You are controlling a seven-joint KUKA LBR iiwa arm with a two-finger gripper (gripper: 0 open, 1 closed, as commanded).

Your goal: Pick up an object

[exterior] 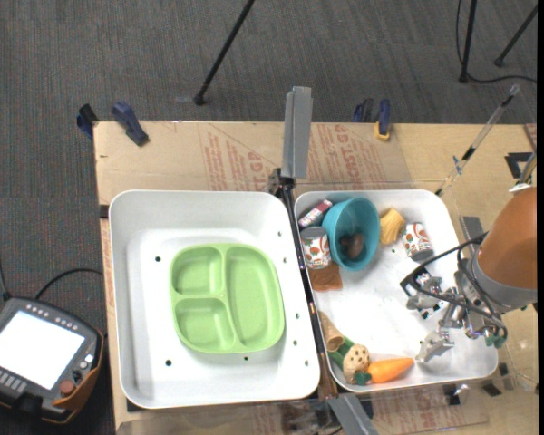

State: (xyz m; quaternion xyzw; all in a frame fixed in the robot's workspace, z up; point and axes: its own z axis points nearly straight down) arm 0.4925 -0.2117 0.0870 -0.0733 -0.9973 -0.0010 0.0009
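Note:
My gripper (442, 326) hangs over the right side of the right bin (381, 302), fingers spread open with nothing between them. In that bin a teal bowl (355, 231) lies tipped on its side at the back, with a small can (315, 247) left of it and another can (418, 239) to the right. A yellow toy (393, 226) sits beside the bowl. Along the front edge lie an orange carrot (389, 368), a cookie (355, 359) and a cone-shaped piece (332, 331). A brown flat piece (325, 278) rests below the left can.
The left bin (136, 243) holds a green divided plate (227, 297). A grey post (296, 134) stands behind the seam between the bins. A tablet-like pendant (36, 356) lies off the bench at lower left. Clamps sit on the cardboard's back edge.

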